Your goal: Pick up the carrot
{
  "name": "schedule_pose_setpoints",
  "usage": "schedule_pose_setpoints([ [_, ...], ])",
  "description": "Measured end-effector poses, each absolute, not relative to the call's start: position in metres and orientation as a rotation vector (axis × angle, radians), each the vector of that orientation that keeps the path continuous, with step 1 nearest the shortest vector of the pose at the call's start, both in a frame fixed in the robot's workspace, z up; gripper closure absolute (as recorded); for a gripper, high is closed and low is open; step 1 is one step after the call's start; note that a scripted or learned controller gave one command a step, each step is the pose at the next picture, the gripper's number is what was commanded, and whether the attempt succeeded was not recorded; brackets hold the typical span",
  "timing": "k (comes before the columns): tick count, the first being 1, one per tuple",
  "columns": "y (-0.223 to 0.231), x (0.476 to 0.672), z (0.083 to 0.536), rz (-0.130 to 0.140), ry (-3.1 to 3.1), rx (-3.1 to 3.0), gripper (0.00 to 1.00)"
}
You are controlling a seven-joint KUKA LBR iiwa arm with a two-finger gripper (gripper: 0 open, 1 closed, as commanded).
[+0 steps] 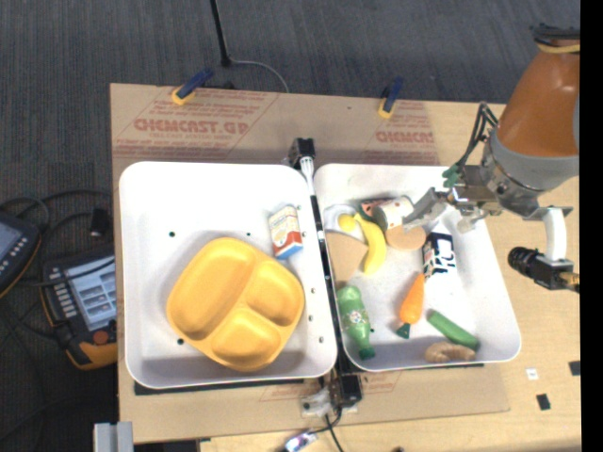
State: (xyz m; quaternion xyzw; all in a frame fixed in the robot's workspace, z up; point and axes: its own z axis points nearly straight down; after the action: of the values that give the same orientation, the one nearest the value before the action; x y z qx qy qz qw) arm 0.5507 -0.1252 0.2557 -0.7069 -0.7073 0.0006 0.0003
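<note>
The carrot (412,299) is orange with a green stem end. It lies in the right bin (499,295), near the middle, pointing toward the bin's front. My gripper (441,217) hangs over the back of that bin, up and to the right of the carrot and well apart from it. Its fingers (421,208) look spread open, with nothing held between them. A blue and white carton (439,255) lies between the gripper and the carrot.
Around the carrot lie a banana (370,241), a tan round slice (406,238), a green bottle (354,320), a green vegetable (452,328) and a brown lump (450,352). The left bin (151,205) holds a yellow divided plate (237,301) and a small carton (285,231).
</note>
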Motion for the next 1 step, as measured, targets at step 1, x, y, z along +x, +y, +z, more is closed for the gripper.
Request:
schedule_pose_setpoints([
  [1,-0.1059,0.4829,0.1285,0.002,-2.354,-2.078,0.0],
])
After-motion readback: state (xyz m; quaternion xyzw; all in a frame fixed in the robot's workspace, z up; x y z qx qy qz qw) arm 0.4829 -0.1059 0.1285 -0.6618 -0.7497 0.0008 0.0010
